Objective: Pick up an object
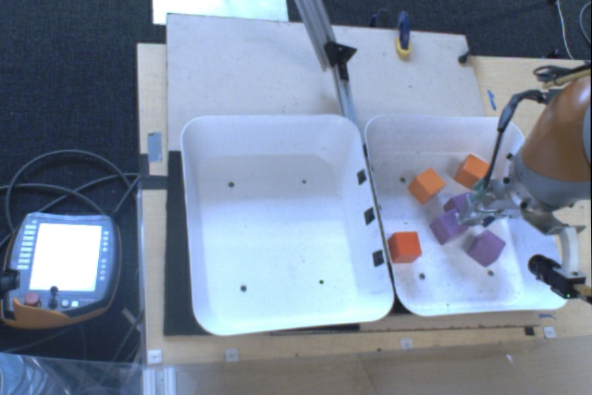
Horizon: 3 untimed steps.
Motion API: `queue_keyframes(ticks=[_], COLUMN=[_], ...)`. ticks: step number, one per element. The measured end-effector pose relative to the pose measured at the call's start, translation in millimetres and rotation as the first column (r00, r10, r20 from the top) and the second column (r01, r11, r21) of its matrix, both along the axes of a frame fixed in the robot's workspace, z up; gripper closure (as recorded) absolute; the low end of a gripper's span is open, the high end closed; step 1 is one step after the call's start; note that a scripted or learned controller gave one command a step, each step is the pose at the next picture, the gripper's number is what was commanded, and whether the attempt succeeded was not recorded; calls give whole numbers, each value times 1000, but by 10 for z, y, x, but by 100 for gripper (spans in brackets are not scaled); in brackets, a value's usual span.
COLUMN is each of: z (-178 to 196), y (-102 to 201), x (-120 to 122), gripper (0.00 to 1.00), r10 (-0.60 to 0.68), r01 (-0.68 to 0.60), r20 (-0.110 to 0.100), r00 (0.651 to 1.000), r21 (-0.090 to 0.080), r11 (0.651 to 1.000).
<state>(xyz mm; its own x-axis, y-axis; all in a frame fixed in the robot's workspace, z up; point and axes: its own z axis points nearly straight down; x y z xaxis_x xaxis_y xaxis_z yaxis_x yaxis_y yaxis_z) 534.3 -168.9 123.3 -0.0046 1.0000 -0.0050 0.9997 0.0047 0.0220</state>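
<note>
Several small cubes lie in the right bin. Three are orange: one at the centre, one further back and one near the bin's left wall. Three are purple: one left of the gripper, one in front of it, and one partly hidden behind it. My gripper is low in the bin among the purple cubes, with the arm's orange band above it at the right edge.
The left bin stands beside the right one, and their walls meet at the middle. A slanted metal pole crosses the back board. A teach pendant lies on the floor at the left.
</note>
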Motion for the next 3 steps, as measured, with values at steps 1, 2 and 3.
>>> queue_keyframes(ticks=[1, 2, 3], z=[554, 1132, 1545], y=[48, 17, 13], x=[113, 226, 242], gripper=[100, 100, 100], r10=[1, 1, 1], r01=[-1, -1, -1], r20=[-15, -14, -15], r00=[1000, 1000, 1000], r21=[3, 2, 3], r11=[1000, 1000, 1000])
